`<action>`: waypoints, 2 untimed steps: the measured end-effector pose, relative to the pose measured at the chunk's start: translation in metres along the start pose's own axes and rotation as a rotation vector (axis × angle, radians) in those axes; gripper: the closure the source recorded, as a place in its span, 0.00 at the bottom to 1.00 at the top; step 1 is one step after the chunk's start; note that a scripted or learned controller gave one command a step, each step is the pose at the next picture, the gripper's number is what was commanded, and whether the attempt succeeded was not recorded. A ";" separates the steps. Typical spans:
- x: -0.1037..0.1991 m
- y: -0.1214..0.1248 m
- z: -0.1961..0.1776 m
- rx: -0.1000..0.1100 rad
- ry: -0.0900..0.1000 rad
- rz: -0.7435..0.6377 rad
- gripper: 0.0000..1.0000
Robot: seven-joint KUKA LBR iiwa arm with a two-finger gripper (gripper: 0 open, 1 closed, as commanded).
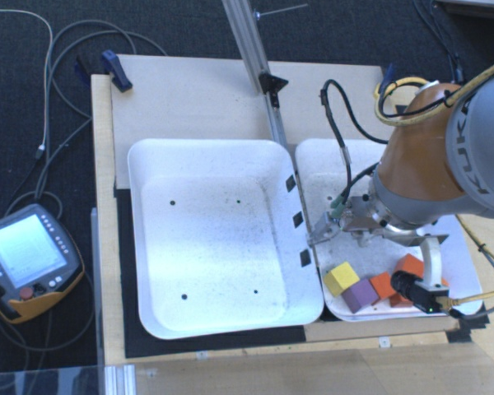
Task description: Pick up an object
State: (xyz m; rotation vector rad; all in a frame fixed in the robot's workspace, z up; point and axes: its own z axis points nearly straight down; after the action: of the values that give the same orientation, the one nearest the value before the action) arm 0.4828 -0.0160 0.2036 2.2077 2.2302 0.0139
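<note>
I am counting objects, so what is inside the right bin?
The right bin holds a yellow block, a purple block and orange blocks. The arm covers the rest.

Speckled white plastic bins; matt wooden bench; glossy orange band.

Three blocks lie at the near edge of the right bin, beside the left bin.

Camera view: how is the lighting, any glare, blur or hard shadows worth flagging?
In the camera view, lighting is even and soft; the left bin reads bright, near washed out toward its left wall, its speckles still visible. The yellow block and purple block are sharp. The arm casts only a faint shadow on the right bin. The pendant screen glows pale.
</note>
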 end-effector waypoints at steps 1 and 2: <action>-0.051 -0.003 0.004 0.008 -0.006 0.014 0.00; -0.108 -0.002 0.105 0.001 -0.005 0.016 0.00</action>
State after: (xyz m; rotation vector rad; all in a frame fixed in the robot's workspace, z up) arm 0.4828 -0.1233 0.0985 2.2238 2.2101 0.0074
